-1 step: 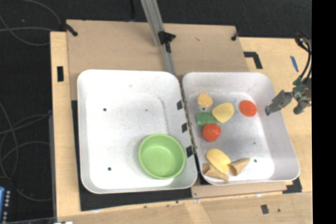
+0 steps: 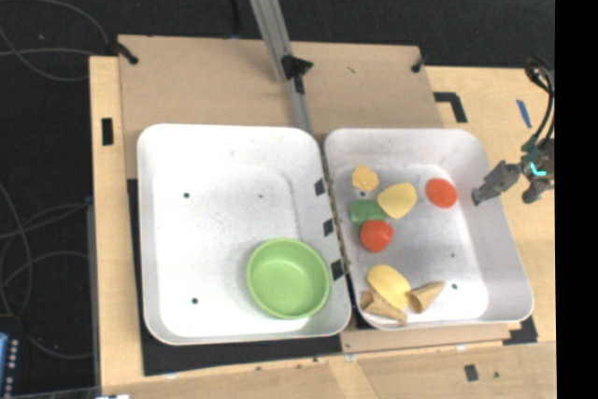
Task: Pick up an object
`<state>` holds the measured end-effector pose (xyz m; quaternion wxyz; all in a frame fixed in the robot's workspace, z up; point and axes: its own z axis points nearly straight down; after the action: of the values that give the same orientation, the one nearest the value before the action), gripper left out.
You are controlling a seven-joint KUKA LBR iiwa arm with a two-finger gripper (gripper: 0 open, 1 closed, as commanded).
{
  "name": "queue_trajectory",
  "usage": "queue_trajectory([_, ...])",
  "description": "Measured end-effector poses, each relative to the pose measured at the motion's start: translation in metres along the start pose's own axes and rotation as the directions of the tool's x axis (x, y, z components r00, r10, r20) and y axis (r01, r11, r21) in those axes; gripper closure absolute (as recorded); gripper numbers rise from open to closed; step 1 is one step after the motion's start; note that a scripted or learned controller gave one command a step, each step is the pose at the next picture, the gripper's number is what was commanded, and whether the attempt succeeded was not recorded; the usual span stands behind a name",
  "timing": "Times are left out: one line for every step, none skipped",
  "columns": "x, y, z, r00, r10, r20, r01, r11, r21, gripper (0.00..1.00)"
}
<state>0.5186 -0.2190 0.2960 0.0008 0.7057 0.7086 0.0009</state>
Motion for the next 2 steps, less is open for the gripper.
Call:
queue_trajectory([-0.005,-0.007,0.06,1.0,0.005,0.002,-0.005,1.0,0.007,0.0])
queue_trajectory([0.003,-0.004,0.113,1.0,0.005,0.001,-0.005,1.0,0.007,0.0])
